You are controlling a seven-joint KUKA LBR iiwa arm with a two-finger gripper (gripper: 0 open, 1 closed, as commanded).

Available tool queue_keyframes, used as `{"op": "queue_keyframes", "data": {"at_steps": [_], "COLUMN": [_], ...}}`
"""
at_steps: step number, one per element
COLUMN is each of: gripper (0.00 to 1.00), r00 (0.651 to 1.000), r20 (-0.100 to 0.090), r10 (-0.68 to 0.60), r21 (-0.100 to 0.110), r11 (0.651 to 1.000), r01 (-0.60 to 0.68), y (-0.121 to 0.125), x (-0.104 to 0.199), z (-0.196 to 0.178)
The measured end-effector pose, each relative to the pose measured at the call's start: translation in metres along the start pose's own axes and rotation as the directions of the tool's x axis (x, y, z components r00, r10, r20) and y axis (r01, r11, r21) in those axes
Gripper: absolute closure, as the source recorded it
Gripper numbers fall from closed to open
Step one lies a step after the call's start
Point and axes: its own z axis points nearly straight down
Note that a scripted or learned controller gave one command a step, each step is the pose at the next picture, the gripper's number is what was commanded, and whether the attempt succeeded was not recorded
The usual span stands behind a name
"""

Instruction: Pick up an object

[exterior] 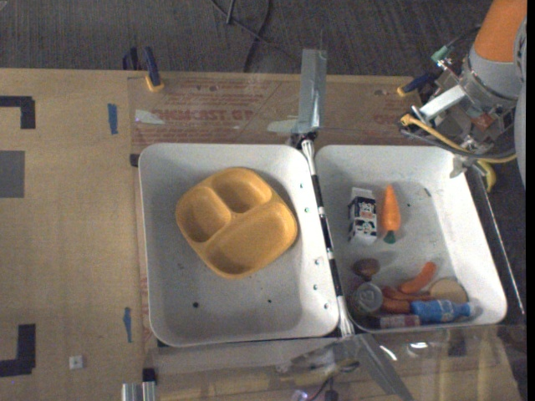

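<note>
Camera view looks down on a wooden bench (67,249) carrying two shallow white bins side by side. Near the middle of the left bin (167,307) lies a yellow divided plate (236,221) with three compartments, turned at an angle to the bin's edges.

Several small objects sit in the right bin (468,232). Toward its centre, a small white carton with dark print (362,216) lies just beside an orange toy carrot (390,212), which points lengthwise toward the far edge. Along the near edge a cluster gathers: a dark brown rounded piece (365,267), a grey round can end (366,297), an orange-red curved piece (417,279), a pale tan slice (449,290), and a blue plastic bottle (439,311) lying on its side against the near wall. What the reddish items beneath the bottle are is hard to make out.

The arm's orange band (506,11) and grey wrist enter at the upper right. The gripper (466,159) hangs over the far right corner of the right bin, well apart from the objects, amid yellow cabling (430,129). Whether its pincer is wide or narrow cannot be told from this angle, and nothing is seen between its tips.
</note>
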Motion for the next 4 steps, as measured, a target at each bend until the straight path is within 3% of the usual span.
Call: {"op": "queue_keyframes", "data": {"at_steps": [1, 2, 3, 4], "gripper": [0.00, 1.00, 0.00, 0.00], "r00": [0.979, 0.978, 0.978, 0.999], "r20": [0.001, 0.001, 0.002, -0.001], "r10": [-0.206, -0.208, -0.208, -0.048], "r21": [0.003, 0.002, 0.003, -0.002], "r11": [0.979, 0.978, 0.978, 0.999], "r01": [0.206, 0.208, 0.208, 0.048], "y": [-0.050, -0.051, -0.051, 0.025], "x": [-0.031, -0.030, -0.030, -0.043], "z": [0.090, 0.080, 0.081, -0.014]}}
